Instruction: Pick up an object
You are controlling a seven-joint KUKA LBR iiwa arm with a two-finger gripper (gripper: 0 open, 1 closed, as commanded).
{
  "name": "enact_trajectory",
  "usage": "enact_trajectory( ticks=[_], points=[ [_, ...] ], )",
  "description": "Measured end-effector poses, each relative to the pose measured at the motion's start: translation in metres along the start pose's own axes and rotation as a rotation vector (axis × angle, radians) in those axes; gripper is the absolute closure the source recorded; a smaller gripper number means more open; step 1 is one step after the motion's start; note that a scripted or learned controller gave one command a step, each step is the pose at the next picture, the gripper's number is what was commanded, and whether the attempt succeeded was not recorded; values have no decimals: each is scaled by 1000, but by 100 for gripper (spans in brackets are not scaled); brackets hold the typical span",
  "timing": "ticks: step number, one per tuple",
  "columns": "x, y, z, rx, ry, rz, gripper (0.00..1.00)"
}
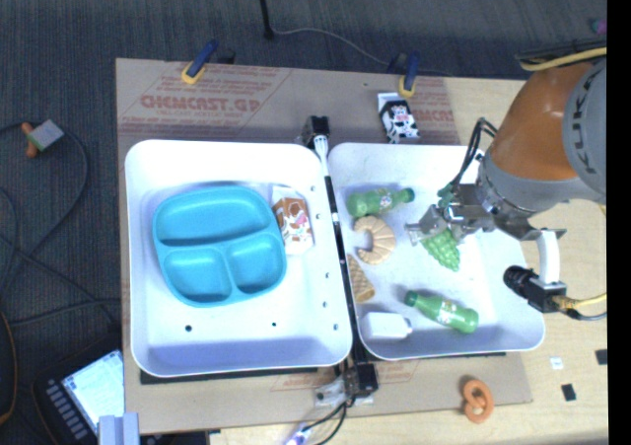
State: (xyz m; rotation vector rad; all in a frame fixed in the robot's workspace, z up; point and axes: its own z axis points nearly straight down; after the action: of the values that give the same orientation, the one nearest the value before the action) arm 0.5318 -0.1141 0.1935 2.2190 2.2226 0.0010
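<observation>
The gripper [441, 226] is down inside the right bin [493, 162], and there's a light green bumpy thing [443, 251] right at its tips, looks like a toy corn cob or bunch of grapes, hard to call. The green piece sits right under the fingers and seems to be touching them, but honestly I can't tell whether they're clamped on it or just spread above it. Just left of that is a tan croissant-shaped toy [374, 239], and a bit farther back a green bottle [379, 201] lying on its side. At the near side of the same bin there's a second green bottle [441, 310], also lying down, a small white block [385, 325] to its left, and a waffle-looking piece [359, 282] tucked against the left wall. The grey arm with its orange band [542, 127] comes in from the right. Over in the left bin [148, 334] there's a blue divided tray [219, 242] with a small brown-and-white packet [293, 222] beside its right edge. An orange ring [477, 398] lies on the bench in front of the right bin.
</observation>
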Motion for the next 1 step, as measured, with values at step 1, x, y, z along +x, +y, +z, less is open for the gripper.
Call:
enact_trajectory(
  ticks=[1],
  points=[
    [51, -47, -20, 3, 1, 0, 100]
  ],
)
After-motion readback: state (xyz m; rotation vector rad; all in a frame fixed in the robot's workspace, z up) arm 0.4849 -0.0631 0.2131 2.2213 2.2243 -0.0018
